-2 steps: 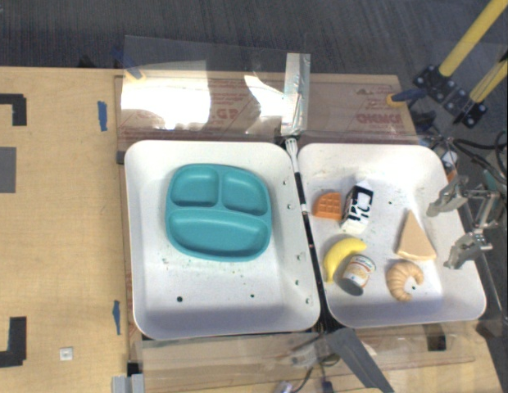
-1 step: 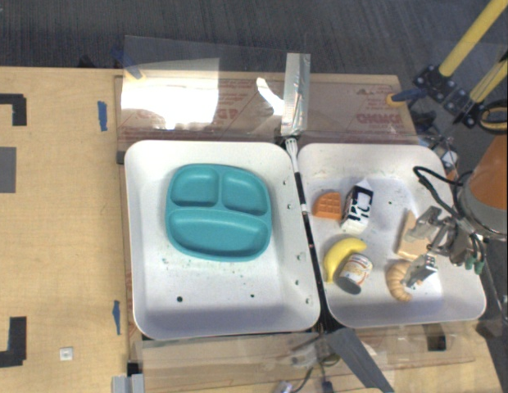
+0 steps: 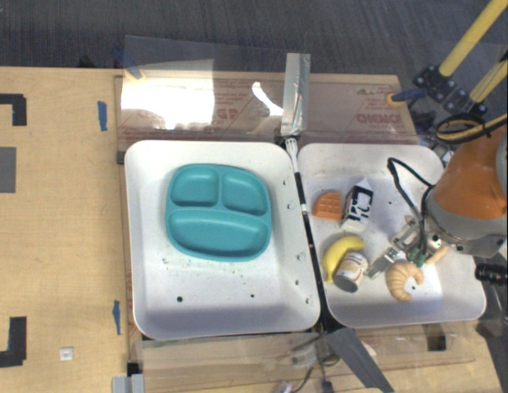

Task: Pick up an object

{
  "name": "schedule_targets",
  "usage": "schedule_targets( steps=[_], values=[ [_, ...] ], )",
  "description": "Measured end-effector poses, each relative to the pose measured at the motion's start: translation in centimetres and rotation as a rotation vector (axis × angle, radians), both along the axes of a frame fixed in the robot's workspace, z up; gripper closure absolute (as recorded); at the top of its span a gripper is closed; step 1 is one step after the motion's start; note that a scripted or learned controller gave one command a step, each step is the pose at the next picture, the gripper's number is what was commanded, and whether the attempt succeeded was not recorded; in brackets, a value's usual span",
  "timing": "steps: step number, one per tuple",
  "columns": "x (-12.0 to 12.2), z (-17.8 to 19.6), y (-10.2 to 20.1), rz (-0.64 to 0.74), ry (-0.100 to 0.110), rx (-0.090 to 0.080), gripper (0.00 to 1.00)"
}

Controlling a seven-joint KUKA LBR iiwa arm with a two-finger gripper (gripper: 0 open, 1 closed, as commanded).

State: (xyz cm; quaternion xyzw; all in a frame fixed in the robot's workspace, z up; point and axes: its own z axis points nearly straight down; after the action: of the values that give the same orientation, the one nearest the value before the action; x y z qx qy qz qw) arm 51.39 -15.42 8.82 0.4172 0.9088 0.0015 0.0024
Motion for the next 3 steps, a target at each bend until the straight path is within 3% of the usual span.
schedule_targets(
  steps=[1, 2, 3],
  values=[
    [0.4, 1.1, 0.0, 0.003, -0.010, -0.005, 1.00],
    [2.3, 9.7, 7.4, -0.125, 0.002, 0.000, 1.00],
    [-1.4, 9.7, 12.1, -0.502, 0.011, 0.001, 1.00]
  ],
)
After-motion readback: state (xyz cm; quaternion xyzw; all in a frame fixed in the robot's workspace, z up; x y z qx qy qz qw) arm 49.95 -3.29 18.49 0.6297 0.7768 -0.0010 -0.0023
